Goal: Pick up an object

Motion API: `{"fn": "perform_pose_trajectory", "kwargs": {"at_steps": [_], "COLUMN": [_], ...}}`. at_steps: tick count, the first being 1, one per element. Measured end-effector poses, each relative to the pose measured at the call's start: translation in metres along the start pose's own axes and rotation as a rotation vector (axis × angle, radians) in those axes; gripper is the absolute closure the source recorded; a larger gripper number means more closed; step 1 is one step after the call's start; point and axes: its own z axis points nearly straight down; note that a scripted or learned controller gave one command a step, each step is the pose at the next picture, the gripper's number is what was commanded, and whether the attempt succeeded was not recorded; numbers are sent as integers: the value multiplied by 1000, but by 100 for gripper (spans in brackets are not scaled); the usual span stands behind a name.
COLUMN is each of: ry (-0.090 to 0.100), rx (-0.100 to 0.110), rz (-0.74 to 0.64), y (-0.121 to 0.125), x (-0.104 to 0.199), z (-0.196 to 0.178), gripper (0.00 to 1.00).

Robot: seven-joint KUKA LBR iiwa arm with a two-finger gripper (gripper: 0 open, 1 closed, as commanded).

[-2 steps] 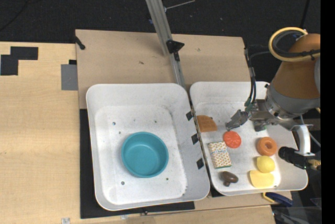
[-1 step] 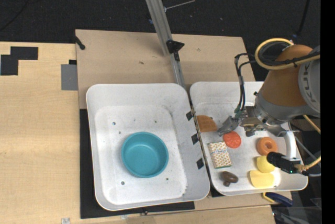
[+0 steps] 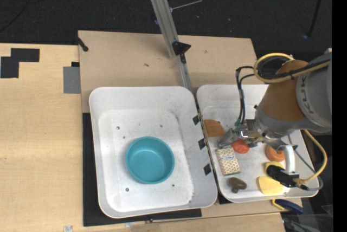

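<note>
Bins sit side by side on the bench. The left bin [image 3: 108, 106] holds a teal bowl [image 3: 150, 159] toward its 6 o'clock side. The right bin [image 3: 217, 96] holds a brown piece [image 3: 213, 128] at 9 o'clock, a patterned packet [image 3: 228, 161], a dark lump [image 3: 237, 184] at 6 o'clock, a yellow item [image 3: 270, 186] and an orange object [image 3: 275, 154], partly hidden. The gripper [image 3: 234, 139] hangs low at centre, just above a red object [image 3: 241, 146]; whether it grips anything cannot be told.

A teal bowl [image 3: 150, 159] is sitting in the white left bin [image 3: 108, 111]. In the white right bin [image 3: 217, 96], a red ball [image 3: 241, 146], a dotted cream packet [image 3: 228, 161], a yellow piece [image 3: 269, 185] and an orange piece [image 3: 274, 153] are showing.
</note>
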Motion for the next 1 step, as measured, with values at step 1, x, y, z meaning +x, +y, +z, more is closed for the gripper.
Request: {"fn": "perform_pose_trajectory", "kwargs": {"at_steps": [1], "ry": [-1], "rx": [-3], "rz": [1], "y": [1], "x": [-1], "z": [-12], "gripper": [100]}}
